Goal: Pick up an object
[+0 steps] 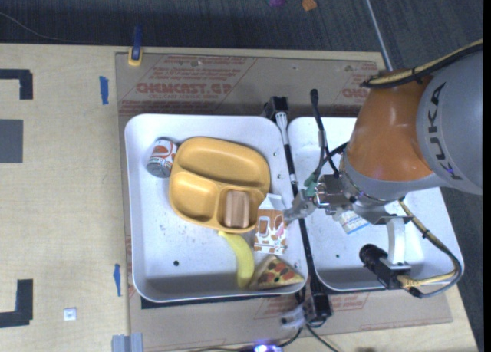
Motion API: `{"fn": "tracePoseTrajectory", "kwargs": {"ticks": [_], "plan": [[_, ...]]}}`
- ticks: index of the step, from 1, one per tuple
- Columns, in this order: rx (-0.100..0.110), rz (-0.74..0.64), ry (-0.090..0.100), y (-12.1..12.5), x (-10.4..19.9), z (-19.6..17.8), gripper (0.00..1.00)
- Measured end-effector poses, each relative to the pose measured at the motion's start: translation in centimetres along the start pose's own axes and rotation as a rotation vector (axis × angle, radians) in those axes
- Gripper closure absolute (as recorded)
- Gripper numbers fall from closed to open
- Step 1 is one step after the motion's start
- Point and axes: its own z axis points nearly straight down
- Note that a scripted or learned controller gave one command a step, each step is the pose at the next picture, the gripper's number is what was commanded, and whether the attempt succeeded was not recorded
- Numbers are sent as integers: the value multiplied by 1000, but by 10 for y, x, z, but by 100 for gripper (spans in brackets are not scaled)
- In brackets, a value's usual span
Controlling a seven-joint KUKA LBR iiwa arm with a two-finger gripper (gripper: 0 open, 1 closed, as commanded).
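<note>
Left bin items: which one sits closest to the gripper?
The small printed carton, at the bin's right edge beside the gripper; the can lies far off in the opposite corner.

Yellow divided plate [217,179], banana [242,258], can [160,157] — left bin [142,212]; tool [301,206] near divider.

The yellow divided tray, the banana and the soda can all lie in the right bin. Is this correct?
Not quite. The camera view shows the yellow divided tray, the banana and the soda can in the left bin, not the right bin.
</note>
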Motion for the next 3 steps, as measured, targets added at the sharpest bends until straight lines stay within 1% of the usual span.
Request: {"fn": "tracePoseTrajectory", "kwargs": {"ticks": [3], "plan": [[0, 0, 0, 0, 0, 0, 0]]}}
